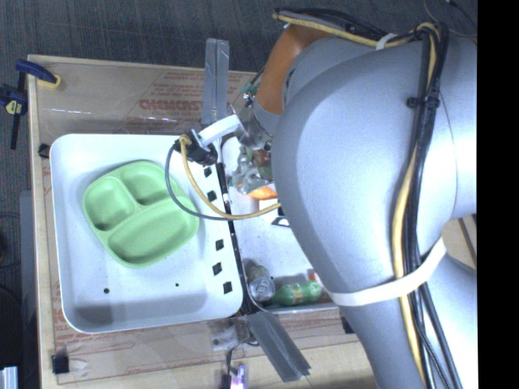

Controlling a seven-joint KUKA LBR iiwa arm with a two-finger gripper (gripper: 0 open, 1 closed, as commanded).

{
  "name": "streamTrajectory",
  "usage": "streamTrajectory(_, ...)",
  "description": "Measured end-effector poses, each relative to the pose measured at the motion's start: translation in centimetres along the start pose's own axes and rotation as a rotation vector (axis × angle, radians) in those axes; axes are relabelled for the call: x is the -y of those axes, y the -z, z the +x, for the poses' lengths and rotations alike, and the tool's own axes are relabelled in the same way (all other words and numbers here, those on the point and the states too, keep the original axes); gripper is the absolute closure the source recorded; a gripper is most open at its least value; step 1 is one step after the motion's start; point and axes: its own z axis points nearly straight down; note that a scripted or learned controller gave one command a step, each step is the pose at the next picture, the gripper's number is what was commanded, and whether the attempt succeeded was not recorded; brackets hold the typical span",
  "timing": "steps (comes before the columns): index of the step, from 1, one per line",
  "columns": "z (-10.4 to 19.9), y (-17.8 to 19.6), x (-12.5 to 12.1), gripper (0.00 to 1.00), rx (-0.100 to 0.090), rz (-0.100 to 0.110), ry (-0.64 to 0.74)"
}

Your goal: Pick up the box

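Large grey robot arm [365, 177] with orange band [280, 71] above the wrist: nearest the camera, reaching in from the right and covering most of the right-hand bin. Black and yellow cables ran down its flank.

End effector [247, 164]: low over the right bin, close to the divider between the two bins. Its tip was crowded by the wrist and cable loop, so whether it was released or clenched could not be told.

Left shallow white plastic bin [69, 217]: held one light-green three-compartment tray [139, 211], lying flat towards the bin's middle.

Right shallow white plastic bin [268, 233]: largely hidden. Visible contents were a small orange-and-white item [261, 191], just beside the end effector, possibly the box, though too little of it showed to be sure; and, at the near wall, a crumpled silvery can [259, 282] touching a green bottle-like object [296, 292].

Wooden counter [122, 96]: carried both bins; blue clamps [32, 75] at its far left corner.

Task status, judged: approach stage. Nothing was seen lifted or held. Grasp and lift of the box apparently remained to be done.
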Motion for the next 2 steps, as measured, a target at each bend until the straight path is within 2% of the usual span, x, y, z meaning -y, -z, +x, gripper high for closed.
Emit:
streamTrajectory(1, -4.9, 0.0, -3.0, 1.00, 0.001, 0.002, 0.040)
streamTrajectory(2, -0.1, 0.1, -4.7, 1.00, -0.001, 0.001, 0.159)
